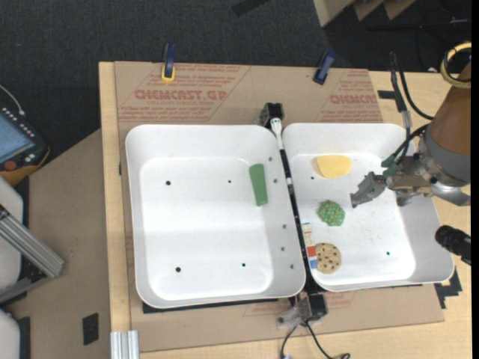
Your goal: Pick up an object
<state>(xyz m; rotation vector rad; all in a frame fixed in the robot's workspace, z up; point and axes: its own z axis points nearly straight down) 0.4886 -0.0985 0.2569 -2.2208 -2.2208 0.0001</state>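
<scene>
**Inspector:** Working left to right. Your left shallow white plastic bin (150, 200) carries one item: a flat green rectangular bar (258, 184), lying lengthwise near the bin's right wall, well apart from anything else.

**Operator:** And the other bin?

**Inspector:** Your right shallow white plastic bin (408, 268) carries three. A pale yellow rounded slab (332, 166) lies toward the far side. A bumpy green broccoli-like clump (331, 213) lies in the middle. A round tan cookie with dark chips (327, 257) lies nearest the front, just beside the dividing wall. All three rest on the bin floor.

**Operator:** Where is the tool?

**Inspector:** Your grey two-finger gripper (364, 191) reaches in from the right and hangs over the right bin, between the yellow slab and the green clump, to the right of both and touching neither (as far as this slanted view lets me judge).

**Operator:** Is it holding anything?

**Inspector:** Nothing shows between the fingers. Whether they are spread or closed, I cannot tell; the tips read as one dark shape.

**Operator:** Progress, then?

**Inspector:** In my judgement the pick is not yet done. You have the approach only. Descent, closure on a piece and the lift all remain. The green clump looks the likeliest target, being nearest.
</scene>
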